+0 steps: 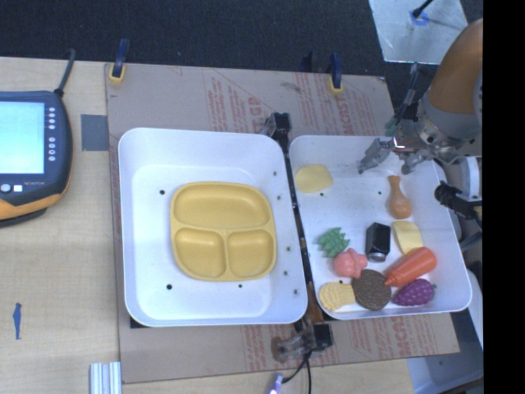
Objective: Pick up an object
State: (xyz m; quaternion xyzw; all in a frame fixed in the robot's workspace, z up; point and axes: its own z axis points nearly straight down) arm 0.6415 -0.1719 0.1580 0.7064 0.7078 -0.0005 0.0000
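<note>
The right white bin (344, 199) holds several toy foods: a pale yellow round piece (312, 178), a tan drumstick (399, 199), a black block (377, 240), a yellow cheese wedge (407, 235), an orange carrot (410, 266), green leaves (333, 240), a pink piece (349, 263), a brown patty (372, 290), a cracker (335, 295) and purple grapes (413, 292). My gripper (392, 156) hangs open over the bin's far right part, its fingers spread, with nothing between them. It is just above and behind the drumstick.
The left white bin (143, 220) bears a yellow divided plate (223, 229). A teach pendant (29, 153) lies at the far left of the bench. Clamps (117, 62) hold the cardboard sheet at the back edge.
</note>
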